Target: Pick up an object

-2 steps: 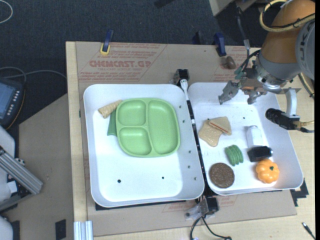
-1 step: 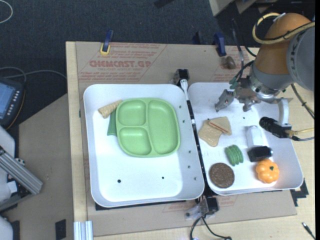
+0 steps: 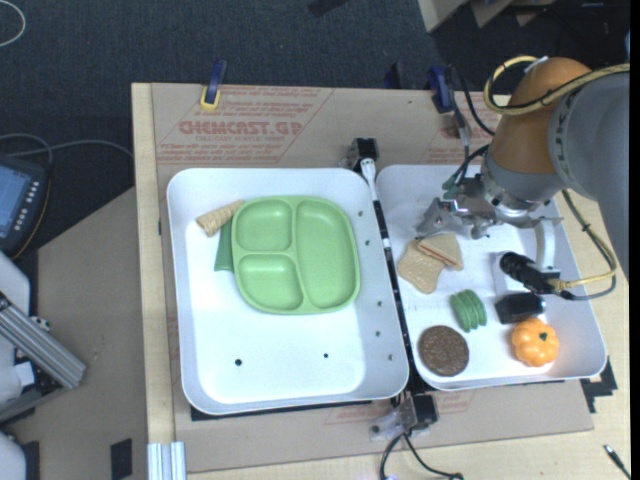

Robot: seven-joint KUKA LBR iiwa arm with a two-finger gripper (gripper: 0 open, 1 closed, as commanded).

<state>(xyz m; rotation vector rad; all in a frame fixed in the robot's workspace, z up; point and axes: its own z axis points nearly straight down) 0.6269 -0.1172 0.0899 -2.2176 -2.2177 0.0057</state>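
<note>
Camera view, from above at a slant. You see two shallow white bins side by side on the brown cardboard-covered desk (image 3: 300,118).

Left white bin (image 3: 290,368): a pale green plastic divided plate (image 3: 297,253) with three compartments lies in its upper half. A tan cracker-like wedge (image 3: 218,217) rests just beside the plate's upper left corner, and a darker green flat piece (image 3: 223,253) pokes out from under the plate's left edge. The lower half of this bin shows bare white floor with two small dark dots.

Right white bin (image 3: 580,353): a tan toy sandwich slice (image 3: 430,262) lies near the bin's left wall, roughly mid-height. Below and to the right of it sits a green ribbed oval piece (image 3: 467,309). Below that, a dark brown round patty-like disc (image 3: 443,350) lies near the front wall. An orange toy pumpkin (image 3: 535,343) sits at the lower right, just below a small black block (image 3: 519,306).

Arm: the grey arm with its orange band (image 3: 535,118) reaches in from the right, and its wrist hangs over the upper part of the right bin. The pincer (image 3: 455,218) points down and to the left, just above the sandwich slice. You cannot tell from this angle whether the pincer is wide or narrow; nothing is seen between its tips. A black and silver part of the tool (image 3: 530,268) hangs beside the black block.
</note>
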